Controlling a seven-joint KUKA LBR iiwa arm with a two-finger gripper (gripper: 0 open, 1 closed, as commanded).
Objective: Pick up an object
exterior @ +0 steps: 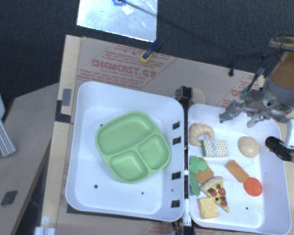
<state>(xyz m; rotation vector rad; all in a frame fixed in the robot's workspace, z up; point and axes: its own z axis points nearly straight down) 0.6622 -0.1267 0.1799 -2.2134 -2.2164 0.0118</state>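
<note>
My gripper (241,116) hangs open above the far edge of the right bin (272,219), with nothing between its fingers. Below it in that bin lie a tan croissant (201,132), a green-and-white patterned block (215,148), and a pale egg-shaped piece (248,146). Nearer the front are an orange stick (237,170), an orange-red round piece (253,186), a green leafy piece (198,173), a pizza slice (216,191) and a yellow cheese wedge (209,208).
The left bin (77,186) holds a green divided plate (132,147). A black hinge strip (183,153) runs between the two bins. A shiny metal sheet (119,3) lies beyond the bench at the back.
</note>
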